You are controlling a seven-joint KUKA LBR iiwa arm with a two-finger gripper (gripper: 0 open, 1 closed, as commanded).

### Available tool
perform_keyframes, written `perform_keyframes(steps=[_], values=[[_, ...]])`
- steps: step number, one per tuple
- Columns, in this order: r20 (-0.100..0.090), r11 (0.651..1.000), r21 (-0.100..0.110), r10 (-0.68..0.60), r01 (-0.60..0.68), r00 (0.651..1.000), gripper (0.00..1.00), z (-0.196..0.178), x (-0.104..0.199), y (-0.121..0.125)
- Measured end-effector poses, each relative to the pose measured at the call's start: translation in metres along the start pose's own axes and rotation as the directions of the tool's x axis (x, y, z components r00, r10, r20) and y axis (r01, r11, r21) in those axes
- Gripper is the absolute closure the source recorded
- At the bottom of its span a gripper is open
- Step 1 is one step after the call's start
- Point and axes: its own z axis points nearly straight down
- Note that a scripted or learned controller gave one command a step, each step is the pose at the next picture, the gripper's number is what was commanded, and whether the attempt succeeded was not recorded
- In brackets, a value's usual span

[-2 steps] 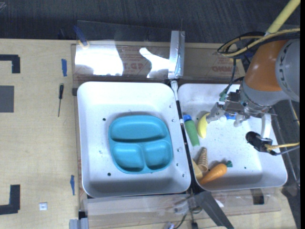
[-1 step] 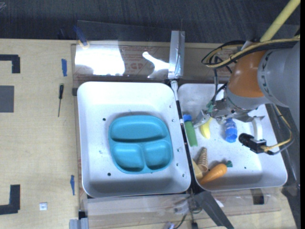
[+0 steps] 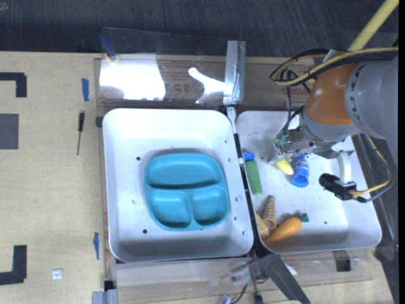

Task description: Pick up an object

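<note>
Camera view, near edge first: one toy carrot (image 3: pixel 284 228) and one ice-cream cone (image 3: pixel 268 209) are seen at the front of the right bin (image 3: pixel 361 230). Further in, one green marker (image 3: pixel 253 174) lies along the divider — one blue divided plate (image 3: pixel 186 189) sits in the left bin (image 3: pixel 120 144). Beyond, the gripper (image 3: pixel 292 149) is lowered just above one yellow piece (image 3: pixel 285 166) and one blue bottle (image 3: pixel 300 171); its opening cannot be told. Judged step: descent for grasp — closing and lifting are called for next.
</note>
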Motion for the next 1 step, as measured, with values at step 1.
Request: perform_keyframes(steps=[1], values=[[-0.001, 0.983, 0.005, 0.183, -0.183, 0.983, 1.00, -0.0878, 0.0343, 0.0190]])
